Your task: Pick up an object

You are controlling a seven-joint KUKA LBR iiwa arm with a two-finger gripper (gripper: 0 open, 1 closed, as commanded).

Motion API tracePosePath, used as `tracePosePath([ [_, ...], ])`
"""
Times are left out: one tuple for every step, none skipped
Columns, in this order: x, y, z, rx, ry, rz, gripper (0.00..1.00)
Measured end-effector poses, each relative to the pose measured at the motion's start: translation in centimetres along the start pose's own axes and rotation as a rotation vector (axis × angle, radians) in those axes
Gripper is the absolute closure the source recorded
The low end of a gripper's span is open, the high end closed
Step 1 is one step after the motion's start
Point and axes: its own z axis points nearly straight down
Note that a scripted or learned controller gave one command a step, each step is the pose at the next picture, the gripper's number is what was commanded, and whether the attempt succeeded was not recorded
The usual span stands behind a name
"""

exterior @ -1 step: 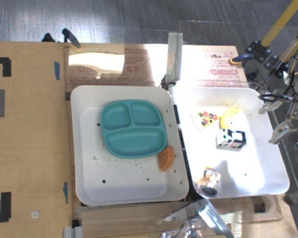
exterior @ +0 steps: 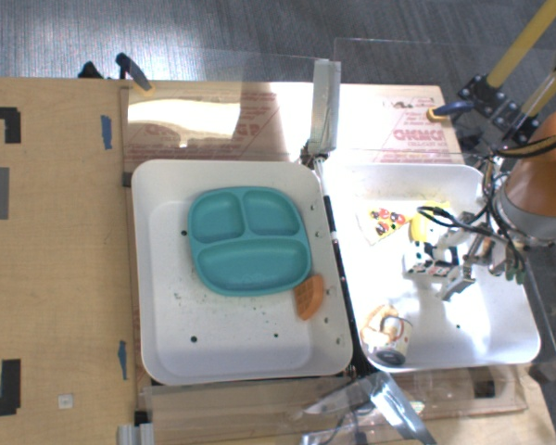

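My gripper (exterior: 438,269) hangs low inside the right bin (exterior: 500,327), near its middle, on the arm that comes in from the right. A small yellow object (exterior: 418,229) lies just beyond it on the far left side, partly behind a black cable loop. A white card with a colourful print (exterior: 386,222) lies left of that. A round pale object with brown markings (exterior: 386,326) rests near the bin's front left corner. Nothing shows clearly in the gripper's grasp.
The left bin (exterior: 167,332) holds a teal divided plate (exterior: 249,240) and a small orange piece (exterior: 308,297) by the plate's front right corner. A divider wall (exterior: 336,267) separates the bins. The arm's orange band (exterior: 542,185) hangs over the right bin's right edge.
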Motion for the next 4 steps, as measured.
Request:
tracePosePath([
  [2.6,4.7,1.1,-0.005,-0.045,0.452,0.00],
  [1.8,4.9,-0.7,-0.012,-0.071,0.449,1.00],
  [-1.8,13.4,-7.8,-0.002,0.012,0.533,1.00],
  [4.8,15.5,-18.0,-0.004,0.007,0.362,1.00],
])
